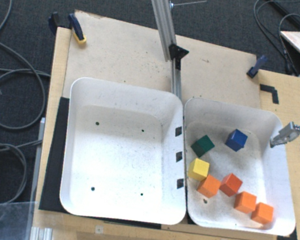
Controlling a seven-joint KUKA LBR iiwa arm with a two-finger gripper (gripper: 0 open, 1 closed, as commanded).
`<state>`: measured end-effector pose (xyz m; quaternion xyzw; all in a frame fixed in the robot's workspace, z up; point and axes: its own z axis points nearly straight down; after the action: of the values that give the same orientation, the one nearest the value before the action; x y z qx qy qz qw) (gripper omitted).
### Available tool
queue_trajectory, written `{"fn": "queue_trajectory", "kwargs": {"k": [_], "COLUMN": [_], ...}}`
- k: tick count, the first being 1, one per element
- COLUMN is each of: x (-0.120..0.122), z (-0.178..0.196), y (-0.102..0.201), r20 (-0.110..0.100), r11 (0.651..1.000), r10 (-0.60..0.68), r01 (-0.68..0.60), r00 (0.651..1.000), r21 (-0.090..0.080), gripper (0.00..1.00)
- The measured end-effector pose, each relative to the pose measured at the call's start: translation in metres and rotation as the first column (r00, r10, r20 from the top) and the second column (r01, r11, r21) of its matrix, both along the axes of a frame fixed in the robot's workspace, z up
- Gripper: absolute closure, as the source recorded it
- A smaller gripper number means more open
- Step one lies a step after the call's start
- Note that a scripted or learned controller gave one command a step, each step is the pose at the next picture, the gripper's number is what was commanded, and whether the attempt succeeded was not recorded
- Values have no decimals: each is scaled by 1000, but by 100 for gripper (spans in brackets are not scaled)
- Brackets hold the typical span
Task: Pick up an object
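The right bin [289, 195] holds several small cubes. A blue cube [236, 140] lies toward the back, with a green cube [203, 145] to its left. In front of the green one a yellow cube [199, 169] rests beside an orange cube [209, 185]. A red-orange cube [231, 184] and two more orange cubes [245, 202] [263, 213] trail toward the front right corner. My gripper [294, 141] hangs at the bin's right rim, to the right of the blue cube, open with nothing between its fingers.
The left bin [70, 131] stands alongside, its wall meeting the right bin's. A metal bar [166, 22] slants down from the top to the seam between the bins. Clamps sit at the board's back corners, and cables lie on the floor at left.
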<state>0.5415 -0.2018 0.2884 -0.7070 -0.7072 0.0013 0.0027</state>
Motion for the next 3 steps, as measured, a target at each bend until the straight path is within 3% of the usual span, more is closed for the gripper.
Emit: {"fn": "queue_trajectory", "kwargs": {"k": [1,3], "x": [1,1], "z": [2,-90], "y": [0,-10], "r20": [4,-2], "r11": [1000,1000], "r10": [1,0], "r01": [-1,0], "r00": [1000,1000], "r21": [-1,0], "gripper": [0,0]}}
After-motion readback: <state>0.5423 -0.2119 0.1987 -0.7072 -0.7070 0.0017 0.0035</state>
